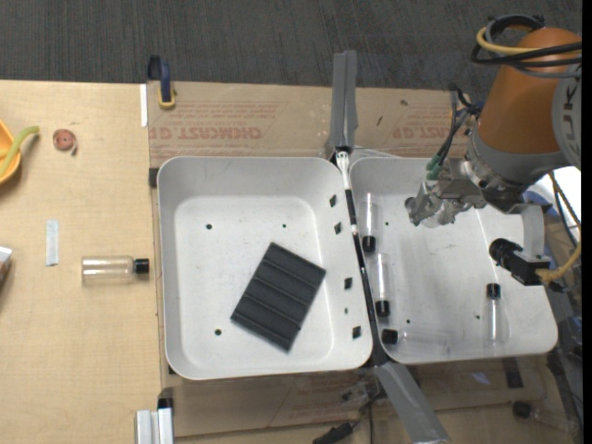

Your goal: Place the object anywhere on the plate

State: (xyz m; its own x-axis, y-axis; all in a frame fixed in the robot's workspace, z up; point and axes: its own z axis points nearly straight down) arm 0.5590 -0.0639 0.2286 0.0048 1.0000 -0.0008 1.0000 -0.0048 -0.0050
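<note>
2 shallow white plastic bins sit side by side on the bench. The left bin [185,248] holds a dark grey ribbed rectangular plate [278,296], lying flat and turned at a slant, near the middle of the bin floor and toward its near side. The right bin [462,340] holds 3 clear plastic tubes with black caps: 1 tube [367,222] lies along the bin's left wall toward the far side, a 2nd tube [380,287] lies just nearer along the same wall, and a 3rd tube [495,311] lies near the right wall toward the near side.

The grey arm with its orange band [532,91] reaches in from the right, and the two-finger gripper [435,206] hangs over the far part of the right bin. I cannot tell how the gripper is set, and nothing is seen between its tips. The nearest tube lies to the gripper's left, apart from it; the plate lies well apart, in the other bin.

Outside the bins, on the wooden bench to the left, a small clear bottle with a black cap [115,267] lies on its side.
</note>
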